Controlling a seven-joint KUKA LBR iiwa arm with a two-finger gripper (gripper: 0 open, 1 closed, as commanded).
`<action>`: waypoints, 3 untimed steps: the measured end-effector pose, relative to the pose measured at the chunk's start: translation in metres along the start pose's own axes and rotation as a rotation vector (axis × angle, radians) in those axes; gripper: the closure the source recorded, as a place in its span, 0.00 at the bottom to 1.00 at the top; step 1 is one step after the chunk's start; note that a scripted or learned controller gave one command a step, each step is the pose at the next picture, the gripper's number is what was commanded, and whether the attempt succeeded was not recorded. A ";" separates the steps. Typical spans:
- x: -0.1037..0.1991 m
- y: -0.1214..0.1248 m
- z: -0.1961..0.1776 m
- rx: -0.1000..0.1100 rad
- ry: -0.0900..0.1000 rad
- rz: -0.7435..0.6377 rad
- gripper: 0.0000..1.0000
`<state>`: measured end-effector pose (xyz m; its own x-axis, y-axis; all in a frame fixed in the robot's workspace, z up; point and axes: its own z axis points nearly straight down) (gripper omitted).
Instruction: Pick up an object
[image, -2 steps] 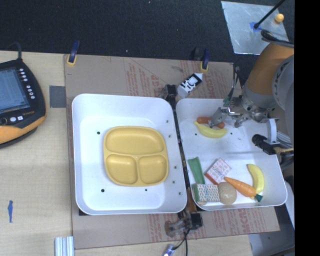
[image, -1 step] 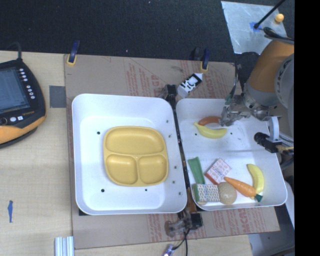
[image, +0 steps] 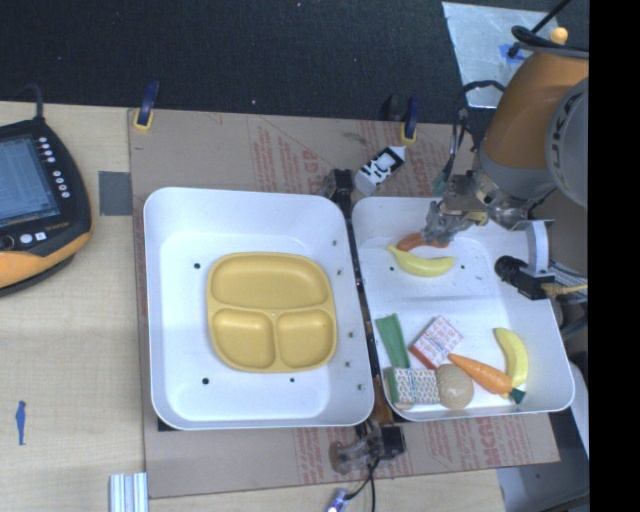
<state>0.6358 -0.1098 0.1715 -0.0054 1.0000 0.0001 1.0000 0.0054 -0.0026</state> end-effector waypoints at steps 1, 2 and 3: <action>0.000 0.000 0.001 0.002 0.000 0.000 0.00; -0.016 0.021 0.078 -0.001 0.000 0.001 0.00; -0.030 0.021 0.078 -0.003 0.000 0.004 0.00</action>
<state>0.6571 -0.1396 0.0933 -0.0018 1.0000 -0.0003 1.0000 0.0018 0.0004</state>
